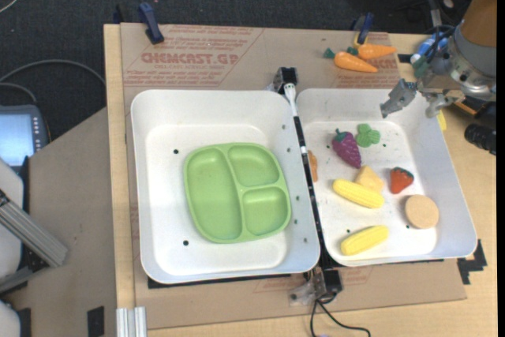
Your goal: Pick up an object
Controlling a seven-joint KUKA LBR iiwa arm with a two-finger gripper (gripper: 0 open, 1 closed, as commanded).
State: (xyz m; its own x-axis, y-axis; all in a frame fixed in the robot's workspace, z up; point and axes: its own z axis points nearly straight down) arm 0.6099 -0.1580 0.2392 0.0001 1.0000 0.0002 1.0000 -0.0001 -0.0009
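I see the gripper (416, 97) hovering over the right bin's (451, 170) far right corner, jaws spread, pinching nothing. The grapes (346, 147) and broccoli (367, 135) lie in that bin, nearer me than the gripper.

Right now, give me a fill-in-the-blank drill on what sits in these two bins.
1. The green divided plastic tray lies in the ____ white bin.
2. The purple toy grape bunch touches the green toy ____ beside it.
3. The red toy strawberry lies just above the round tan ____.

Missing words: left; broccoli; cookie
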